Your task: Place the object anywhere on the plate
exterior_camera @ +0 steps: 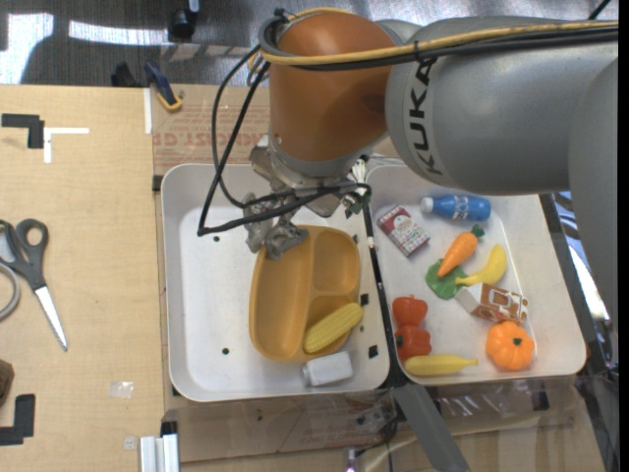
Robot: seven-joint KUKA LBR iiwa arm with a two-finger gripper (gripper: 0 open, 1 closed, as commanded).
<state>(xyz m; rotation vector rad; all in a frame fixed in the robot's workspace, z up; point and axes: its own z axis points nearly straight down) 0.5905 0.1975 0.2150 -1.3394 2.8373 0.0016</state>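
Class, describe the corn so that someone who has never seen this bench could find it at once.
Start at the left white bin, which holds a yellow divided plate. In the plate's near compartment lies the corn, a short yellow cob set at a slant. Its bumpy rows of kernels set it apart from the smooth plate and from the small white block just below it.

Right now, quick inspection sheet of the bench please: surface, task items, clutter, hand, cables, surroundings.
Surface: two white bins, left bin and right bin, side by side.
Job's things: yellow divided plate in left bin; corn cob lying in it; white block beside the plate's near edge.
Clutter: right bin holds carrot, banana, small pumpkin, blue bottle, red carton.
Hand: hand over the plate's far rim; state unclear.
Cables: black cables looping off the wrist.
Surroundings: scissors on the board at left.
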